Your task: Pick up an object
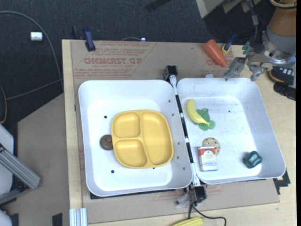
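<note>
The right bin (263,121) holds a yellow banana (195,112) lying on a green leafy piece (205,117), a round cookie (211,143), a small red and white carton (207,158) and a dark green block (252,159). My gripper (245,68) hangs above the far rim of the right bin, at the top right, well away from all of these. Its two fingers stand apart with nothing between them.
The left bin (91,126) holds a yellow divided plate (141,138) and a brown disc (106,142) at the plate's left edge. An orange object (215,52) lies on the bench behind the right bin, left of the gripper. Cables and clamps sit along the bench edges.
</note>
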Controlling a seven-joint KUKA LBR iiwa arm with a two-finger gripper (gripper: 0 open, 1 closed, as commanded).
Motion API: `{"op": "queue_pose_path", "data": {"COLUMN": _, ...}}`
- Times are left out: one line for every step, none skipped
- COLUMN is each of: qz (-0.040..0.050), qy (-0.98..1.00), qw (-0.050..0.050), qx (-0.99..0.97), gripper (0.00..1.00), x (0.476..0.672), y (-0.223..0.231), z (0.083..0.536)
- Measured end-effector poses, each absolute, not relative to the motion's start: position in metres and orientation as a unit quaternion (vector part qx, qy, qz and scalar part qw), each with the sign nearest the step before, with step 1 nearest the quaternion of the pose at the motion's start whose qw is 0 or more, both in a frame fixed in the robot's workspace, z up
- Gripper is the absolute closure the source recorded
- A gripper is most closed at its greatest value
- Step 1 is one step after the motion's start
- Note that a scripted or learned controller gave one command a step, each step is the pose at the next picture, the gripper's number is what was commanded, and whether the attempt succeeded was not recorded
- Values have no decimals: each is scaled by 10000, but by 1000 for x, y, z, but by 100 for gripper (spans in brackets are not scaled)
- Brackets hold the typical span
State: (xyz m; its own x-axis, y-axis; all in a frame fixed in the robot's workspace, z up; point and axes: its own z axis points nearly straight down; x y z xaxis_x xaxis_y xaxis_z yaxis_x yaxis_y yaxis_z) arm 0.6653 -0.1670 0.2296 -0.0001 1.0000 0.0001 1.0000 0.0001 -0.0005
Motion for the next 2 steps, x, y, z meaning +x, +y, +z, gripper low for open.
{"op": "queue_pose_path", "data": {"qz": 4, "qy": -7077, "qw": 11, "qx": -7065, "gripper": 0, "x": 645, "y": -105, "z": 129}}
{"op": "queue_pose_path", "data": {"qz": 4, "qy": -7067, "qw": 7, "qx": -7075, "gripper": 0, "x": 622, "y": -97, "z": 84}}
